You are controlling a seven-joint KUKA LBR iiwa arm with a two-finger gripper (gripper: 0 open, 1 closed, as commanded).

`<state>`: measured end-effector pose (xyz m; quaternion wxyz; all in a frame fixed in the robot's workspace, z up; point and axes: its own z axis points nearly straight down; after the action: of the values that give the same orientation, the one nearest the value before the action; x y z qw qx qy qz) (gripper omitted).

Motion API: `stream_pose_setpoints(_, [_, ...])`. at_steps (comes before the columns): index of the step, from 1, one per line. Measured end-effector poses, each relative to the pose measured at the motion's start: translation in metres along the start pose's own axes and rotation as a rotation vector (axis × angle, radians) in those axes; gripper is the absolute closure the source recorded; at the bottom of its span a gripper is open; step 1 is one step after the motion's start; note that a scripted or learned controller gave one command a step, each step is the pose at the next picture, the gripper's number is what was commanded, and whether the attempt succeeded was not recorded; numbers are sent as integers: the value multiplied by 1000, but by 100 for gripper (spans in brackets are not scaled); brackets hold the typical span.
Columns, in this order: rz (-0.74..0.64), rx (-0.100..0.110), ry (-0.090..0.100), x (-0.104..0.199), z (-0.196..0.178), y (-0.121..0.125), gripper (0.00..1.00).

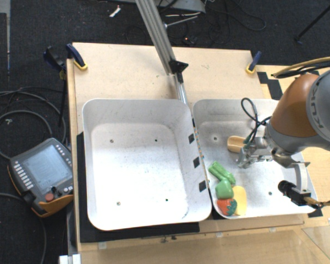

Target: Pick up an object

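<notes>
My gripper (245,159) hangs low over the middle of the right bin (264,205), reaching in from the right. A tan wooden piece (236,143) lies just up and left of it, close to or touching the gripper. Down and left of the gripper, against the bin's left wall, lies a cluster: a long green piece (221,172), a chunkier green piece (224,190), a yellow piece (240,194) and an orange-red piece (226,206) with a bit of blue beside it. I see nothing held in the gripper.
The left bin (99,147) sits beside the right one, sharing a raised wall (198,158). A slanted metal rail (157,29) runs from the top of the view down to the bins' junction. A teach pendant (41,175) lies on the floor at left.
</notes>
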<state>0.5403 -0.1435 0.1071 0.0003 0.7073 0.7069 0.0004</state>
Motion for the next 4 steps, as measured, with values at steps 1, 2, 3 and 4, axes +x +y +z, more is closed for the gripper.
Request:
stream_pose_setpoints(1, [-4, -5, -1, 8, -60, 3, 100])
stream_pose_setpoints(2, [-4, -4, -2, 6, -103, 6, 100])
stream_pose_setpoints(3, [-4, -5, -2, 6, -141, 7, 100])
stream_pose_setpoints(4, [-8, 2, 1, 61, -128, 20, 100])
